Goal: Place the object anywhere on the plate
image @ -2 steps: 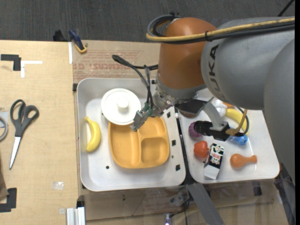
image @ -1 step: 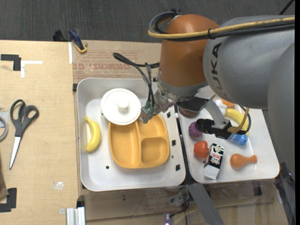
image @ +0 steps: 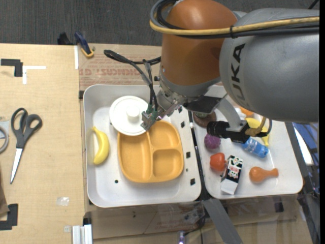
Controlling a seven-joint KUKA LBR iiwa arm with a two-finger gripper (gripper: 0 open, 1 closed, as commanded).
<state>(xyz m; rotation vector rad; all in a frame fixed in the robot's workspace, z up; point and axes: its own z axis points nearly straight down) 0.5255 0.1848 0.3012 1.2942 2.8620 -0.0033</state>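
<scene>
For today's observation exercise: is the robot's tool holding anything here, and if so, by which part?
It cannot be told. The tool sits at the edge of the white round lid, beside the yellow divided plate, but no object visibly sits in it.

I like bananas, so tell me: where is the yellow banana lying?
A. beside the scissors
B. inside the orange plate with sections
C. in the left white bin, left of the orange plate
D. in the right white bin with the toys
C: the yellow banana lies on the floor of the left white bin, just left of the orange sectioned plate.

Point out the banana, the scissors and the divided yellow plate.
banana (image: 101, 146): camera view, middle of its curved body.
scissors (image: 23, 128): camera view, pivot just below the black handles.
divided yellow plate (image: 136, 159): camera view, floor of its large left compartment.
</scene>
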